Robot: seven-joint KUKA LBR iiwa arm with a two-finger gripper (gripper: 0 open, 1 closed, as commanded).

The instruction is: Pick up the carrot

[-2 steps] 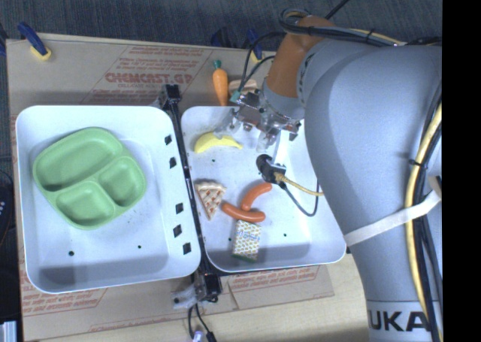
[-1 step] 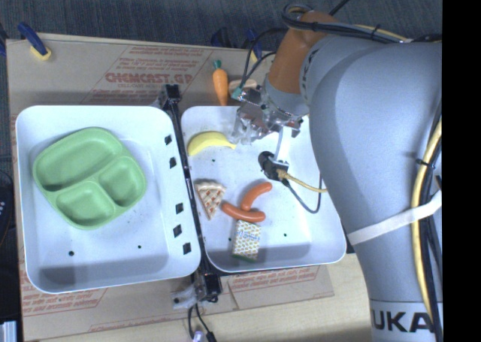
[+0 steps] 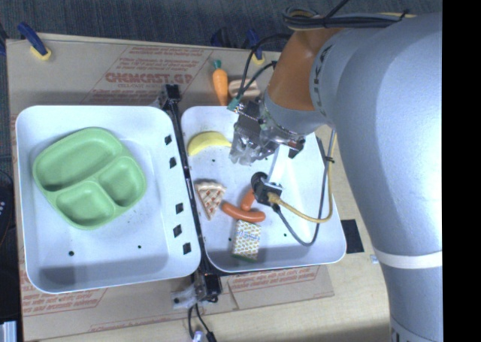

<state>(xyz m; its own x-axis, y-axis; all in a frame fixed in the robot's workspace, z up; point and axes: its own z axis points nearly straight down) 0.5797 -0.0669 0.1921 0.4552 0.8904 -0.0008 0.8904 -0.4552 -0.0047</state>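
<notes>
So: carrot (image 3: 219, 85) lies outside the bins, on the cardboard just behind the right bin (image 3: 316, 246). Gripper (image 3: 245, 149) hovers over that bin by the banana (image 3: 207, 142); grip state unclear.

The arm (image 3: 391, 145) consists of large, smooth, rounded grey housings. An orange band (image 3: 297, 70) encircles the segment above the wrist. Thin black cables run along it. The end effector (image 3: 248, 151) is a metallic grey assembly. A yellow cable (image 3: 312, 218) loops beneath.
</notes>
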